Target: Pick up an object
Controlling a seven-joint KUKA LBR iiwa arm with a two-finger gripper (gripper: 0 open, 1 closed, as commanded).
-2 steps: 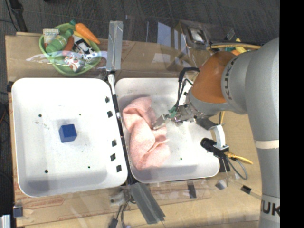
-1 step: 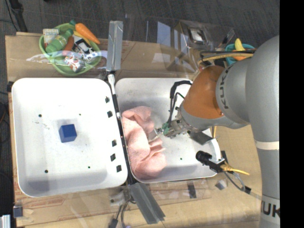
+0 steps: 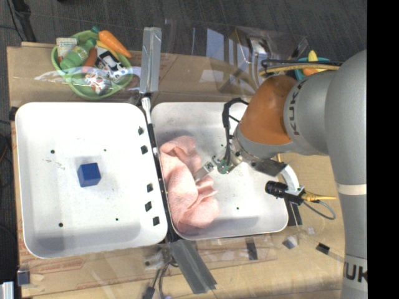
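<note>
The tool (image 3: 207, 170) sits low in the right bin (image 3: 262, 220), its fingers touching the right edge of the pink cloth (image 3: 186, 182) — whether they are parted or closed on it I cannot tell. The cloth lies crumpled along that bin's left wall. A blue cube (image 3: 89, 174) rests in the left bin (image 3: 37, 229). On the cardboard-covered tabletop (image 3: 187, 64), upper left of the frame, stands a green bowl (image 3: 93, 64) of toys — dark carpet beyond.
</note>
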